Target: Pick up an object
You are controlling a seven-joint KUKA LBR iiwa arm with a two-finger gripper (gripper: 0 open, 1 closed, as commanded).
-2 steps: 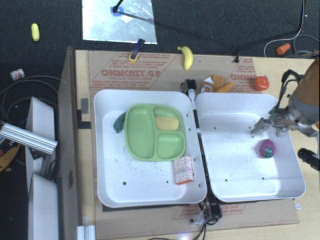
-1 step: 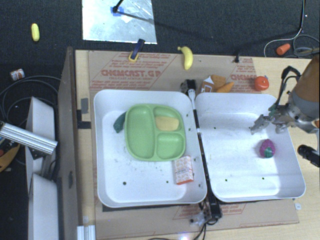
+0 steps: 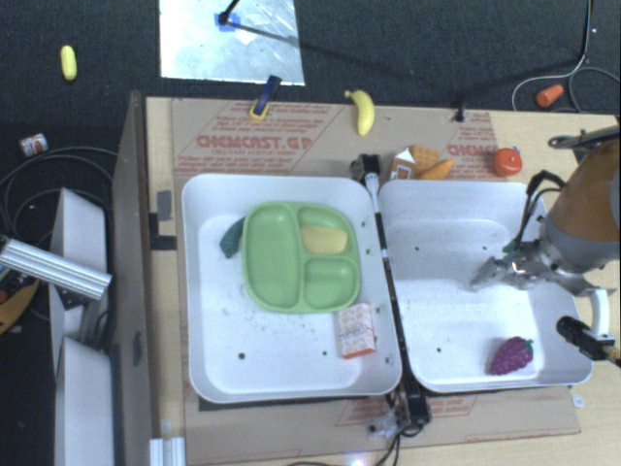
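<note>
The grey metal hand (image 3: pixel 488 276) of the arm hangs low over the right-hand shallow white plastic bin (image 3: pixel 441 223), pointing toward the middle of the desk (image 3: pixel 320 124); from here I cannot tell how it is set, and nothing shows in its grip. Nearest to it, a little toward the front of the desk and back toward the arm's side, lies a small purple bunch of toy grapes (image 3: pixel 511 355) on the bin floor, near the front right corner, apart from the hand.

Ahead of the hand, across the divide between the bins, sits the left-hand shallow white bin (image 3: pixel 209 357). In it, closest to the hand, a small red and white printed packet (image 3: pixel 355 331) lies just beside the front corner of a light green plastic plate with three compartments (image 3: pixel 299 256). A flat pale yellow piece (image 3: pixel 324 236) rests in the plate's rear compartment on the side nearer the hand. Beyond the plate, touching its far edge, is a dark green soft lump (image 3: pixel 231 237).

Behind the bins on the brown cardboard, away from the hand, lie an orange toy carrot (image 3: pixel 434 168), a red toy tomato (image 3: pixel 506 161) and a yellow toy banana (image 3: pixel 363 111).
</note>
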